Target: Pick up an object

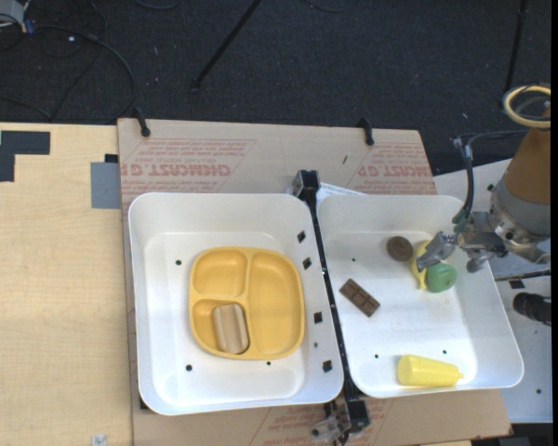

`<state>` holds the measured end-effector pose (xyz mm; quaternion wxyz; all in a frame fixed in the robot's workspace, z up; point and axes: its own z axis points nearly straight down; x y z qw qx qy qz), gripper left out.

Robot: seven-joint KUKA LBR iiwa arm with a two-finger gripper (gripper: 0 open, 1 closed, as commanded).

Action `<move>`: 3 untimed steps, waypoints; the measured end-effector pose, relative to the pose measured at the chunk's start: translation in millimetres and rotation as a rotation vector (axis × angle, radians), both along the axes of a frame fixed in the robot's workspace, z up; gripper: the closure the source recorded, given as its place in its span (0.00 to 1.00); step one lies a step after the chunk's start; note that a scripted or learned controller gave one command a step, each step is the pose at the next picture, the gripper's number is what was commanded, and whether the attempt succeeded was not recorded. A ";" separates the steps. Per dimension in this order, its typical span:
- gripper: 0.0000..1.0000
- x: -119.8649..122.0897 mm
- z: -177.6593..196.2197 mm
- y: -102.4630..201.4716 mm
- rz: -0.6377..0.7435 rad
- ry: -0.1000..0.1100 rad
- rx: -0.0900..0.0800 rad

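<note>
The right bin (488,342) holds a green round object (441,278) with a small yellow piece (418,269) beside it. Also in that bin are a brown round object (399,247), a flat brown bar (360,297) and a yellow wedge (428,371). My gripper (437,253) reaches in from the right and hangs right over the green object, at its top edge. Whether it touches the green object is unclear from this angle.
The left bin (158,249) holds a yellow divided plate (260,286) with a tan bread-like piece (230,328) in its lower compartment. A black divider (318,277) runs between the bins. The grey arm with its orange band (530,170) stands over the right bin's far right edge.
</note>
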<state>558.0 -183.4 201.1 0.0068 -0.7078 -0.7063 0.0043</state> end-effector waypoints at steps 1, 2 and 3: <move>0.00 3.1 6.9 0.1 0.003 -0.012 -0.002; 0.00 -0.3 -39.2 7.7 0.002 -0.008 -0.001; 0.00 -4.3 -83.0 8.3 0.002 -0.008 -0.001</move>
